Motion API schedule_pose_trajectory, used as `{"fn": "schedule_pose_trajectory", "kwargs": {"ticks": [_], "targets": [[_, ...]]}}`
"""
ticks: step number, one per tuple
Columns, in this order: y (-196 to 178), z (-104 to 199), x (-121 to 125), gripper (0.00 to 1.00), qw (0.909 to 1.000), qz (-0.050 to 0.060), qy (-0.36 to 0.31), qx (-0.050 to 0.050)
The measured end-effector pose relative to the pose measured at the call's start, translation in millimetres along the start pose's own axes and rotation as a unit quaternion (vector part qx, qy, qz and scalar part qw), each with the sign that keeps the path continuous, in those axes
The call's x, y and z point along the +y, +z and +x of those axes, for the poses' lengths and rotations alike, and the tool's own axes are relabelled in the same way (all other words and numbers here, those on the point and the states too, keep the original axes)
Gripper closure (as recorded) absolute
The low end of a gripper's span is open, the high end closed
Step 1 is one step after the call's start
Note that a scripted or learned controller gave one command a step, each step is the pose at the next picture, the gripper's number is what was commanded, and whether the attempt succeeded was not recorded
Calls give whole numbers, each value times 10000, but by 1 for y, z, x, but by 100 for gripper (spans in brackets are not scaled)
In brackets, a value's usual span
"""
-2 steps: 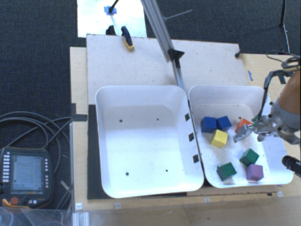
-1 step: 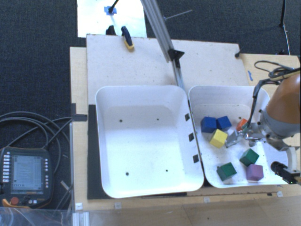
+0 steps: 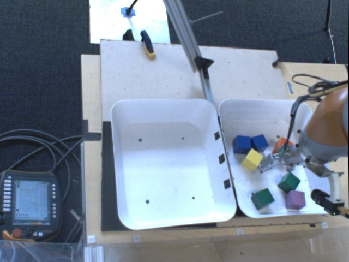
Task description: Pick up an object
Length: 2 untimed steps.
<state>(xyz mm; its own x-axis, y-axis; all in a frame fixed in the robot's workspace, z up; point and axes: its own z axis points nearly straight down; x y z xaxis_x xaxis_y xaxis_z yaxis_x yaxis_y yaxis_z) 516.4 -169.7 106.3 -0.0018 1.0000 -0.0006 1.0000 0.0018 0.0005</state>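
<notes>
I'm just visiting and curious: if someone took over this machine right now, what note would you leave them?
Gripper: low in the right bin, beside the yellow cube; whether it is open or shut can't be told, and nothing is seen held.
Things: all in the right bin: two blue cubes, yellow cube, two green cubes, purple cube, and an orange piece partly behind the arm.
Left bin: bare white floor.
Done: no pick seen yet.
Left: grasp one object and lift it.

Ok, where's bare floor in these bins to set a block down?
Left white bin: whole floor bare. Right white bin: bare strip along its far wall, above the two blue cubes. Crowded around the gripper: yellow cube, green cubes, purple cube.
</notes>
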Motion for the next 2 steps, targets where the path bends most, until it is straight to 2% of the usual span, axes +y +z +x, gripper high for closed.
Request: {"fn": "schedule_pose_trajectory", "kwargs": {"ticks": [1,2], "targets": [[-11,0,1,100,10000,-16,-11,-2],[-75,-1,4,100,10000,-39,-15,-11]]}}
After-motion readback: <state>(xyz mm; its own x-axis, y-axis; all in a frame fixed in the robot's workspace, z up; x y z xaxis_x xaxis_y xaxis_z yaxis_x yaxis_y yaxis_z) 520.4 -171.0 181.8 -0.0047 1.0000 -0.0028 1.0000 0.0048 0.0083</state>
